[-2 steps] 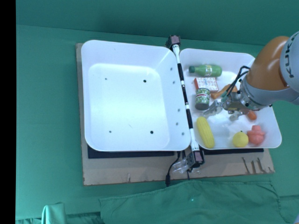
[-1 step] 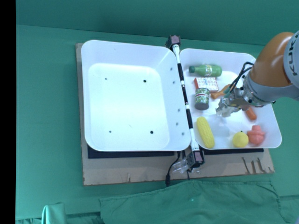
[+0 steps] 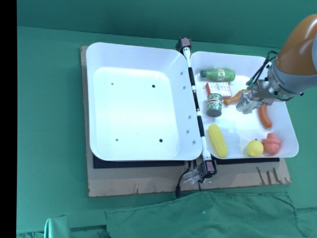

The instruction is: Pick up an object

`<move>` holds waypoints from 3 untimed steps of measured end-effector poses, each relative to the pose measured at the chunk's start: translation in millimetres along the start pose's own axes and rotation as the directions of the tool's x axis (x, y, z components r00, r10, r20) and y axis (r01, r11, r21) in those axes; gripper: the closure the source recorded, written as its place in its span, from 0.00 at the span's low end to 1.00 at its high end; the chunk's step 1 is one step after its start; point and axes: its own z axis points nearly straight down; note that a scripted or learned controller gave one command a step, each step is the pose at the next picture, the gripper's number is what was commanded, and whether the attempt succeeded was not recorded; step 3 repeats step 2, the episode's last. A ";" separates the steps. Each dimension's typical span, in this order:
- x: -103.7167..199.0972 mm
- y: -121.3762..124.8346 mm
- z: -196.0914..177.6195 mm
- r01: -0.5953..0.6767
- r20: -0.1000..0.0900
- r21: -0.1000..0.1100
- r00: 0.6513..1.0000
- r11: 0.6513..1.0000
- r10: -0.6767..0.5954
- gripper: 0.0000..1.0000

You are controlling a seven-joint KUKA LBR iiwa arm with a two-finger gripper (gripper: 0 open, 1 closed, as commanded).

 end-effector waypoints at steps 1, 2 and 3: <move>-1.9 -7.9 -58.1 -0.001 0.000 -0.002 1.000 1.000 0.001 1.00; -6.6 3.5 -116.4 0.000 0.000 -0.002 1.000 1.000 0.000 1.00; -6.6 3.5 -116.4 0.000 0.000 -0.002 1.000 1.000 0.000 1.00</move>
